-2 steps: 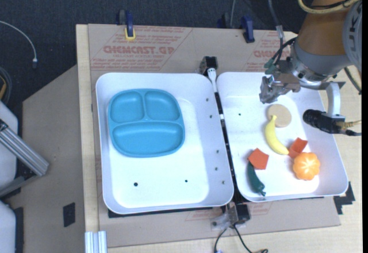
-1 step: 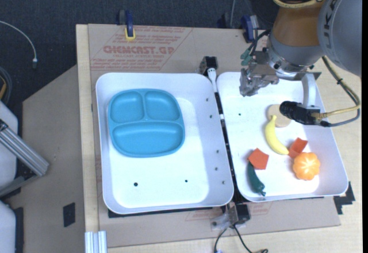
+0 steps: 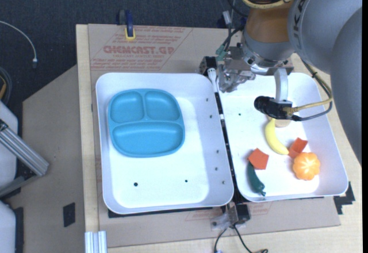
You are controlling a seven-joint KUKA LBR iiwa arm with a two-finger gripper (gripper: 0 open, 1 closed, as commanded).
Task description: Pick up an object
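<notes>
The gripper (image 3: 231,80) hangs low over the far left corner of the right bin (image 3: 328,131), close to the rim it shares with the left bin (image 3: 103,131), and from this angle I cannot tell whether it is released or clenched; nothing shows in its grasp. The things it might take all lie nearer the front of that same bin: a yellow banana (image 3: 275,138) in the middle, an orange-red block (image 3: 259,158) just left of it, a second red block (image 3: 298,146) to the banana's right and touching a tangerine (image 3: 306,166), and a dark green pepper (image 3: 255,180) by the front rim. A black piece on a cable (image 3: 273,107) hangs over the banana's upper end.

The left bin holds a blue divided plate (image 3: 147,122).

I'd say the pick has not really started; the arm is at the approach stage, well apart from any target. The next move calls for travelling forward toward the cluster, settling on one item, and dropping squarely on it. The orange-red block or the pepper look easiest, each lying a little apart from its neighbours, whereas the second red block is crowded.
</notes>
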